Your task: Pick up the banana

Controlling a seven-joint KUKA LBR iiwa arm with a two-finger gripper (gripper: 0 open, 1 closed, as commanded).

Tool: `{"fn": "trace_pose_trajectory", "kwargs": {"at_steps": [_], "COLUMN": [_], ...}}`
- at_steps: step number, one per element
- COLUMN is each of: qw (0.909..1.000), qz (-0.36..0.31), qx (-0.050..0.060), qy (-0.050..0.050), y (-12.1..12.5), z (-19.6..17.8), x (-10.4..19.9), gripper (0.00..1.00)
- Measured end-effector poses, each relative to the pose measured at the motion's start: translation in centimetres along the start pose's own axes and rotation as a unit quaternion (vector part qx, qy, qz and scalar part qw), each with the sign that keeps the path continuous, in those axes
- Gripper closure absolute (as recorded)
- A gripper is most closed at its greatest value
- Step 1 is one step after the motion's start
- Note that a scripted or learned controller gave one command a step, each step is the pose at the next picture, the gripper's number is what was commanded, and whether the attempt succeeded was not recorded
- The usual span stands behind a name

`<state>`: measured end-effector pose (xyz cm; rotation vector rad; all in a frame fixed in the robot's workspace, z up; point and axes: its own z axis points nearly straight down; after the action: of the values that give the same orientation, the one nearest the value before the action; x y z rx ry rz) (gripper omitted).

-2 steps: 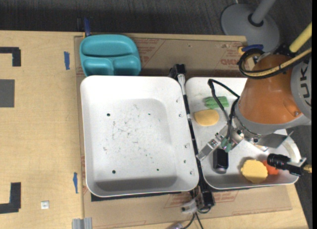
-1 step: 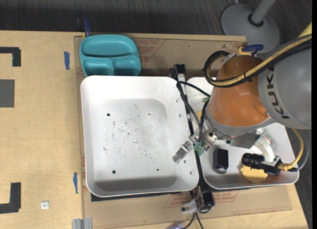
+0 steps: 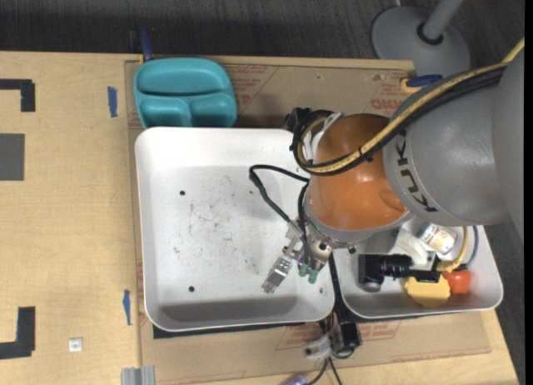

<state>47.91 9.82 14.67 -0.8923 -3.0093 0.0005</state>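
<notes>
The banana [image 3: 428,293] was a short, pale yellow piece lying flat on the floor of the right bin [image 3: 488,299], close against its near edge, towards the near right corner, its upper part hidden.

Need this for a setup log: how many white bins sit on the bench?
2. The left bin lies mid-view. The right bin sits beside it, mostly covered by the arm, with its lower right corner visible.
</notes>
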Motion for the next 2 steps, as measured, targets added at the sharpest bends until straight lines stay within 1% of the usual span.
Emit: {"fn": "trace_pose_trajectory", "kwargs": {"at_steps": [1, 2], "qw": [0.9996, 0.9913], "qz": [0.028, 0.132], "qx": [-0.001, -0.001], "qy": [-0.001, -0.001], "y": [4.8, 9.5], "z": [6.1, 6.1], "x": [3.0, 6.1], "gripper": [0.0, 0.0]}}
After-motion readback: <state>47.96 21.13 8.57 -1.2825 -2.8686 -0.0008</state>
